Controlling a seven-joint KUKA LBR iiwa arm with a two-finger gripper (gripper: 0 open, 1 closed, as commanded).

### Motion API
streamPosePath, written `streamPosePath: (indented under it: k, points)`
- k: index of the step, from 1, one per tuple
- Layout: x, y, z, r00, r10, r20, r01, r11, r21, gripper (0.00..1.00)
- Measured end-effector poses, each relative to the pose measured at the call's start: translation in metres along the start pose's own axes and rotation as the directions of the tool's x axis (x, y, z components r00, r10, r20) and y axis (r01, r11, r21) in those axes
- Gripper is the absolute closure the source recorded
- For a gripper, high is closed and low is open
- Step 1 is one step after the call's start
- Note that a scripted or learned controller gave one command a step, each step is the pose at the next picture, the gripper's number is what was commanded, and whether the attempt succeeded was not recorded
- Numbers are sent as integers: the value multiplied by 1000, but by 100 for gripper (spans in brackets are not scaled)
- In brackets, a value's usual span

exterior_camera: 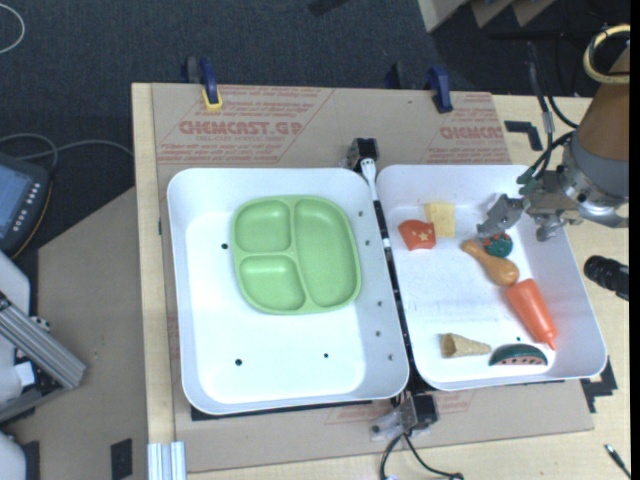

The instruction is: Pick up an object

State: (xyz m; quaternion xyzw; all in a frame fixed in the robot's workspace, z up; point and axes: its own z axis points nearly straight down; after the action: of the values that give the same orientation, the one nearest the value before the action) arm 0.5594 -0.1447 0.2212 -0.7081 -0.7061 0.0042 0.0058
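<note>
Pincer point(520, 220) of the grey arm hangs over the far right part of the right-hand shallow white bin point(400, 268), its two grey fingers spread wide with nothing between them. Just under and between the fingertips sits a small dark teal round object point(497, 245), touching the upper end of an orange-tan gourd-shaped toy point(492, 263) that lies aslant toward the bin's middle. Below the gourd, along the right wall, lies an orange toy carrot point(534, 309), tip pointing to the near right corner. A watermelon-slice toy point(519, 356) rests in that near right corner, with a tan wedge-shaped piece point(462, 345) just beside it on the near edge. Toward the far edge lie a pale yellow block point(440, 218) and, beside it, a red toy with a small yellow mark point(418, 234). The left-hand shallow white bin point(200, 348) carries a light green plastic plate with three compartments point(297, 254), set toward its far half.
</note>
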Motion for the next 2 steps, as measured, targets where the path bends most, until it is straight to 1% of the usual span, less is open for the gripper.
streamPosePath:
  k: [1, 2]
  points:
    - [0, 2, -8, 1000, -3, 2, 3, 1000, -15, 0]
    - [-6, -1, 49, 1000, -3, 1, 3, 1000, -11, 0]
